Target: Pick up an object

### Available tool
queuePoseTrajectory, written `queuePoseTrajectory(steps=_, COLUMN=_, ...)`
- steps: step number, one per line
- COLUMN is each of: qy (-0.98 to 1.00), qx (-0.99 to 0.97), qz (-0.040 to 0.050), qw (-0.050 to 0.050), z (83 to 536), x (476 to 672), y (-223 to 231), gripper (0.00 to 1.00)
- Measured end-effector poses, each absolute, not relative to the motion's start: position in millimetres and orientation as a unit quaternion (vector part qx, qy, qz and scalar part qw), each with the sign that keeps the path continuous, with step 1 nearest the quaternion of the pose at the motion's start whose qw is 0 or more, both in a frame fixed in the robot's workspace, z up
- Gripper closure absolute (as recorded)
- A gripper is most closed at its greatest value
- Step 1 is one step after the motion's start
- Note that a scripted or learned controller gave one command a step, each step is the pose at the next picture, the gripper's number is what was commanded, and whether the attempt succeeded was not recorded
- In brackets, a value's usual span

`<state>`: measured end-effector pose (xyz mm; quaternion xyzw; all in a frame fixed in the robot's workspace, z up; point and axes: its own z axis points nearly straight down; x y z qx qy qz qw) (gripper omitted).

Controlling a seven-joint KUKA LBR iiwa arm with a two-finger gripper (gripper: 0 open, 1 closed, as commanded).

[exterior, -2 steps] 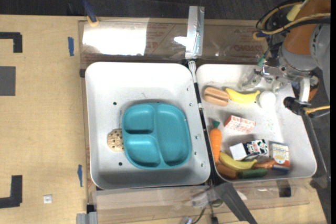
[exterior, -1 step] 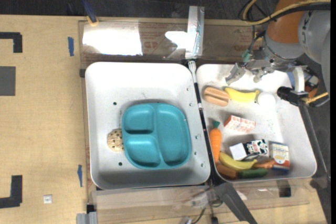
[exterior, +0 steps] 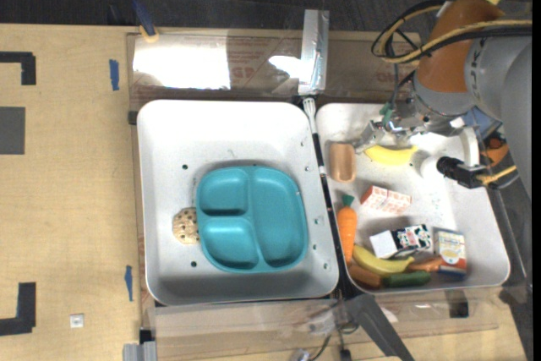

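One small yellow banana (exterior: 389,155) lies in the right bin (exterior: 499,266), just under my gripper (exterior: 390,128); whether my gripper is closed I cannot tell. It looks light, smooth plastic, likely slippery, so I'd pinch across its thick middle.

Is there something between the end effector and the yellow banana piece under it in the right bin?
Nothing visible. The end effector sits directly above the banana piece, almost touching it. The nearest neighbour, a tan cylinder, lies to its left, apart from both.
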<state>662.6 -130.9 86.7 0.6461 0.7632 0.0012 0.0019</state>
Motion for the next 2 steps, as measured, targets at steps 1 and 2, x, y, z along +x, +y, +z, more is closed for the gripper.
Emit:
queuePoseTrajectory(steps=1, qy=0.763, qx=0.646, qz=0.0026, qw=0.004, z=98.7, x=664.3, y=-130.3, gripper=1.00)
queuePoseTrajectory(steps=2, qy=0.783, qx=0.622, qz=0.0036, qw=0.004, z=190.3, x=660.4, y=-70.6, gripper=1.00)
